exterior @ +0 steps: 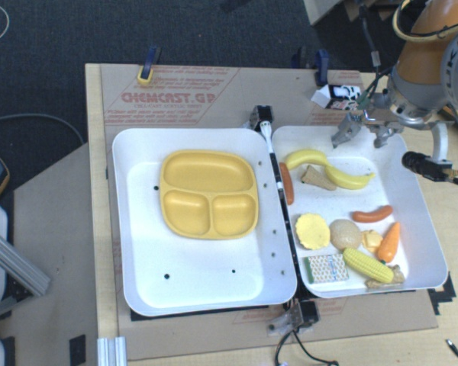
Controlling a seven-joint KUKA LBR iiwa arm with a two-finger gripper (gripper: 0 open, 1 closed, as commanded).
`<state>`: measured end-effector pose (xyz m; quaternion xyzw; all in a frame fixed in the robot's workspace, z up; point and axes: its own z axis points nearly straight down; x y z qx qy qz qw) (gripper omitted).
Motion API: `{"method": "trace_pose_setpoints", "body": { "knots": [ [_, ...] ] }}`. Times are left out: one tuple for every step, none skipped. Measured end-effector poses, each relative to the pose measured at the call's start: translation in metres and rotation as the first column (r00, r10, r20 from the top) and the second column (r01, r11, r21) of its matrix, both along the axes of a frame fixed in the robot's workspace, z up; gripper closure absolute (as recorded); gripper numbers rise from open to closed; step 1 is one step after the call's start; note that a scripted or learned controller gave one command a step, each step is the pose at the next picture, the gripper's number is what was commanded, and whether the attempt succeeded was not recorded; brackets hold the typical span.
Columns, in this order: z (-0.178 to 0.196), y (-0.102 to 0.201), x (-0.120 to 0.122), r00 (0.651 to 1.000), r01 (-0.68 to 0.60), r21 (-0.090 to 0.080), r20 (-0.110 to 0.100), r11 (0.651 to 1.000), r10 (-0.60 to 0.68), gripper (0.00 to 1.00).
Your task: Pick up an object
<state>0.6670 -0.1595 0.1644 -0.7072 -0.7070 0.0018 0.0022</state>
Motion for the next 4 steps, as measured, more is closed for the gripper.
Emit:
{"method": "trace_pose_setpoints", "body": {
  "knots": [
    [-0.044, -0.003, -0.004, 1.000, 0.000, 0.000, 0.000, 1.000, 0.000, 0.00],
    [-0.081, -0.002, -0.004, 1.000, -0.002, 0.000, 0.002, 1.000, 0.002, 0.00],
    [-0.068, -0.002, -0.002, 1.000, -0.002, -0.001, 0.007, 1.000, 0.002, 1.00],
    [-0.023, -0.001, 0.004, 1.000, -0.001, -0.003, 0.013, 1.000, 0.001, 1.00]
  ]
}}
